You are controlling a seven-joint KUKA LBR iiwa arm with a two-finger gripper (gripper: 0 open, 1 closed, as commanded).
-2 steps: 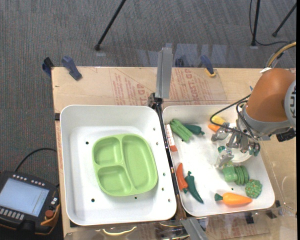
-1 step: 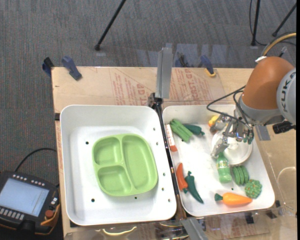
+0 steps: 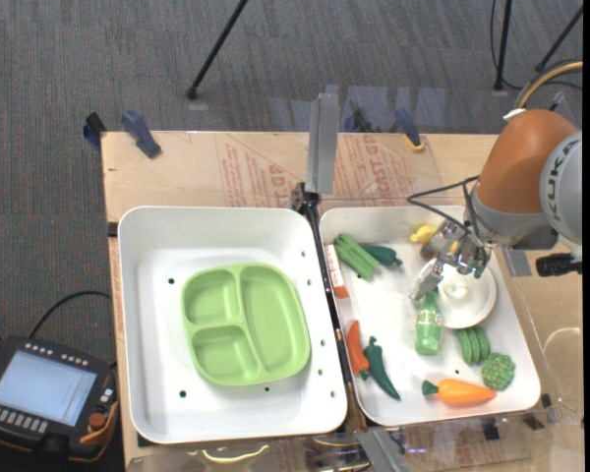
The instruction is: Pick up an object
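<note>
Lettering comes first: "KUKA" runs in dark capitals down the grey arm [image 3: 560,190] beside its orange band, only partly readable, and red mirrored print crosses the brown board of the desk [image 3: 226,165] behind the bins, too broken to read. The jaws [image 3: 450,259] hang low over the upper right part of the right bin [image 3: 374,406], above a small white plate [image 3: 472,303]; whether they are wide or narrow I cannot tell, and nothing shows between them. Just below them lies a green bottle [image 3: 429,327], its neck pointing up toward the tool and its side touching the plate's left rim. A yellow piece [image 3: 423,232] sits near the bin's back wall, with green bean pods [image 3: 359,256] to its left. By the left wall lie a small red and white packet [image 3: 334,268], an orange carrot [image 3: 357,349] and a dark green pepper [image 3: 381,372]. Along the front edge rest a larger orange carrot [image 3: 462,392], a knobbly green ball [image 3: 498,371] and a ribbed green piece [image 3: 472,344]. Bare white floor stays open in the bin's middle, between the beans and the bottle. The left bin [image 3: 157,234] holds a green divided tray [image 3: 246,323] with clear margin all round. A teach pendant [image 3: 44,391] lies on the floor at lower left.
</note>
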